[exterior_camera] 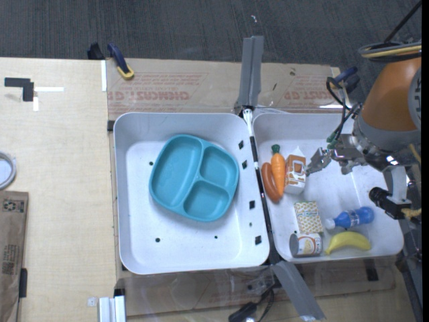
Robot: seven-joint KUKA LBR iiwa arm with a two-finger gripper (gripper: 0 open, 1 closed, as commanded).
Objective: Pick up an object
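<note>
The right bin (375, 186) holds several items. Along its left wall lie a carrot (277, 161) and an orange-red sausage-shaped toy (270, 182), with a small orange-and-white carton (295, 172) beside them. Toward the front are a pale patterned box (307, 216), a small can (305, 245), a banana (348, 241) and a blue bottle (350, 218). My gripper (328, 158) hangs over the middle of the right bin, just right of the carton, and I see nothing held in it. The arm's wrist (392, 106) covers the bin's back right corner.
The left bin (134, 247) holds a blue divided plate (194, 178). A grey post (251, 72) rises behind the wall between the bins. A roll of tape (5, 171) and a brown packet (12, 247) lie on the bench at far left.
</note>
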